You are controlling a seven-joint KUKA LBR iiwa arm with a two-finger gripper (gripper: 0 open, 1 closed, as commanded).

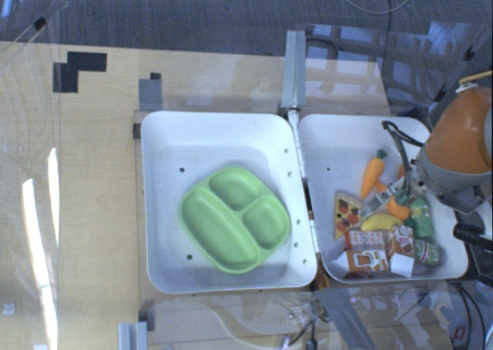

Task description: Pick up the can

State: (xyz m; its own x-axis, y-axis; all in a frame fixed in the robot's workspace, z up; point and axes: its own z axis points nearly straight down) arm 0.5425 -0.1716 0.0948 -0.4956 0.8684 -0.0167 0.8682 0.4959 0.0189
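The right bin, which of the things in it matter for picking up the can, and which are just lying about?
For the job:
- can, lying near the bin's front right corner
- hand, low over the pile
- right bin

Just lying about:
- carrot
- banana
- pizza slice
- green bottle
- green divided plate in the left bin

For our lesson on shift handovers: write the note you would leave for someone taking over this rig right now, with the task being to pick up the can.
Gripper: low in the right bin, among the toy food beside the carrot; whether it grips anything cannot be told.
Can: appears to be the green-ended item lying on its side near the right bin's front right corner, beside the small cartons; identification is uncertain.
Left bin: holds the green divided plate.
Done: arm is down in the right bin.
Left: confirm the can, grasp it, lift it out.
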